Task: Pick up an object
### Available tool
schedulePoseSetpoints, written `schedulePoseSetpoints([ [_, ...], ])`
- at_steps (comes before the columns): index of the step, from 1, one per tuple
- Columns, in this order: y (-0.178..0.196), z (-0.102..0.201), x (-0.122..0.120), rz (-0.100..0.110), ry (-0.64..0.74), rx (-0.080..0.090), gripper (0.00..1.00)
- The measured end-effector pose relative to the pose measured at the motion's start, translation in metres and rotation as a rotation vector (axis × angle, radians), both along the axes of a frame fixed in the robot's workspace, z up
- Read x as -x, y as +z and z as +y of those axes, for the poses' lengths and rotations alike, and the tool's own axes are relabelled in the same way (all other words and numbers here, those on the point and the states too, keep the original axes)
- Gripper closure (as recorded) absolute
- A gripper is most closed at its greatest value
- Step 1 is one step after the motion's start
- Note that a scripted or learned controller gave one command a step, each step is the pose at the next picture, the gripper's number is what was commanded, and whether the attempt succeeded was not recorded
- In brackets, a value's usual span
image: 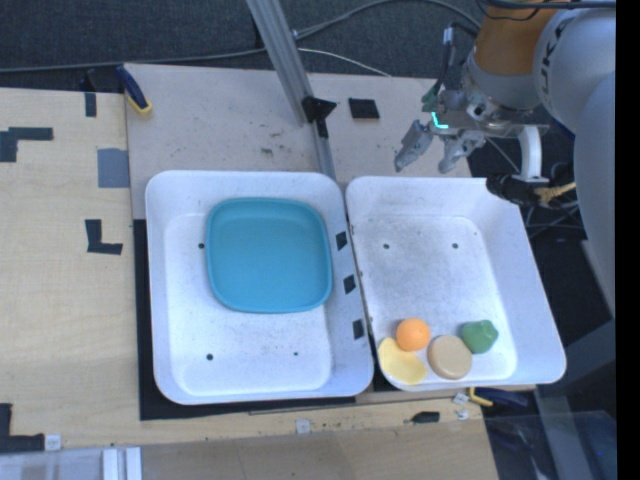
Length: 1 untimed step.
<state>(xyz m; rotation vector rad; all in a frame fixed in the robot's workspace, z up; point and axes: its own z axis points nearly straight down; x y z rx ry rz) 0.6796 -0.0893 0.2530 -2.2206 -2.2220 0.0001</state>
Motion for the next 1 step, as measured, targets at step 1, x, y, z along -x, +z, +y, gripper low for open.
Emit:
schedulePoseSetpoints([
  [1, 0.0, 0.0, 0.0, 0.0, 0.0, 0.0, 0.0],
])
